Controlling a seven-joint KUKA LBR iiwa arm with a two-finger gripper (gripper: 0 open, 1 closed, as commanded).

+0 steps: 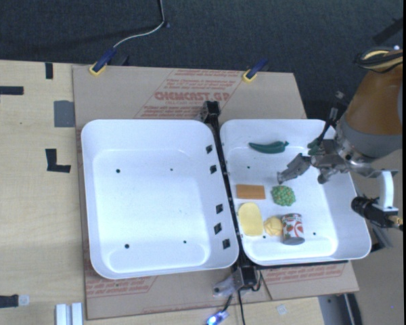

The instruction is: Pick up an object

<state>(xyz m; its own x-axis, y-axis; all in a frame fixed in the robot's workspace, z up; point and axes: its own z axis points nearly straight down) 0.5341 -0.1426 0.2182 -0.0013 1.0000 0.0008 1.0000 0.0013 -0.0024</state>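
The right bin holds a dark green pepper, an orange flat block, a green bumpy ball, a pale yellow oblong piece, a small yellow lump and a red-and-white can. My gripper hangs over the right half of that bin, just above and right of the green ball. Its two fingers stand apart, one grey finger pointing left toward the ball. Nothing sits between them.
The left bin lies beside the right one, joined by a black clip strip. Both rest on a cardboard sheet held by clamps. The arm's orange band rises at the right.
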